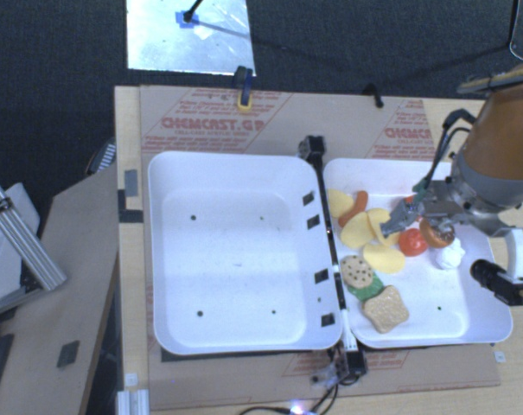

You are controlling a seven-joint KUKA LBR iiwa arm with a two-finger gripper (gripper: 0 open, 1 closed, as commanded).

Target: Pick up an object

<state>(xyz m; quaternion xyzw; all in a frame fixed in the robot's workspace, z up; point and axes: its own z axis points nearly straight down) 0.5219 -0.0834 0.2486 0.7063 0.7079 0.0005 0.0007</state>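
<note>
In the camera view, the claw is seen low in the right bin, over yellow toy food pieces beside a red tomato; its grip cannot be told. A toast slice lies nearer the front.

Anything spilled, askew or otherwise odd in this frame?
Nothing stands out. The toy food sits bunched in the right bin: a red tomato, a cookie, a bread slice and yellow pieces. None lies outside it. The gripper hovers over the pile.
</note>
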